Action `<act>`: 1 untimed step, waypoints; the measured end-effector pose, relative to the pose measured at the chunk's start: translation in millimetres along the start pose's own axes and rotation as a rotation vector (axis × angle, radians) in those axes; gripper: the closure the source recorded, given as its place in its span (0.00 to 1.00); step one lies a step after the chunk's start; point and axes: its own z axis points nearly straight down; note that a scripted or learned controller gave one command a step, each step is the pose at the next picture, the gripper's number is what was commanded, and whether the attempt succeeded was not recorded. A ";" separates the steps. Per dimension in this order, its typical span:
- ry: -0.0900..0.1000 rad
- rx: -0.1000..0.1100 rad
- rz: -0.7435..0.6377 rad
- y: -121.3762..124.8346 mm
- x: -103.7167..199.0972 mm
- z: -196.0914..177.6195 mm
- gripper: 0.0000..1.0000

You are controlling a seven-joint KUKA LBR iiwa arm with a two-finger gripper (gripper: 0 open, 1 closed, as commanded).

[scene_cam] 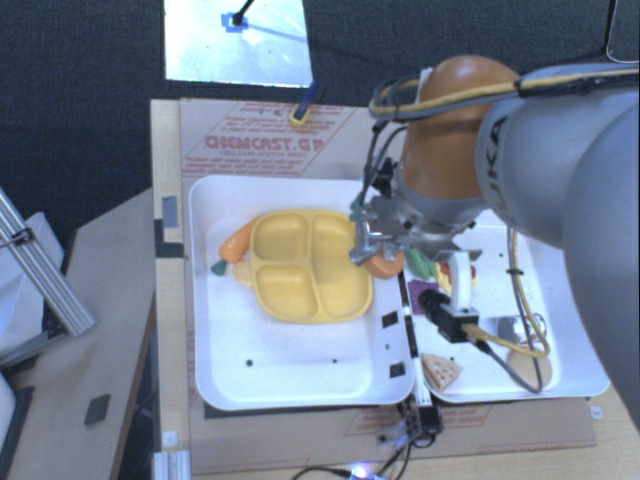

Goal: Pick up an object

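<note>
Nearest the camera, a tan wedge-shaped cracker-like piece (440, 370) lies at the front left corner of the right shallow white bin (570, 358). Further back in that bin, close to the wall it shares with the left shallow white bin (290, 368), sit a small purple thing (436, 298), a white-and-yellow item with red marks (462, 276) and a small green piece (418, 263).

In the left bin a yellow plastic plate with three compartments (300, 268) lies flat, with an orange toy carrot (236, 243) touching its left rim.

The two-finger gripper (365, 248) is down at the plate's right rim. A rounded orange piece (385, 265) lies just beside it, at the shared wall, partly hidden by the gripper. Whether the pincer is apart, together or clamped on anything cannot be told.

The grey arm (560, 168) reaches in from the right. Behind the bins lies a printed cardboard sheet (260, 143), and farthest off a shiny square panel (235, 28).
</note>
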 end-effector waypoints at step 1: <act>-0.003 -0.002 0.009 12.8 -9.0 8.6 1.00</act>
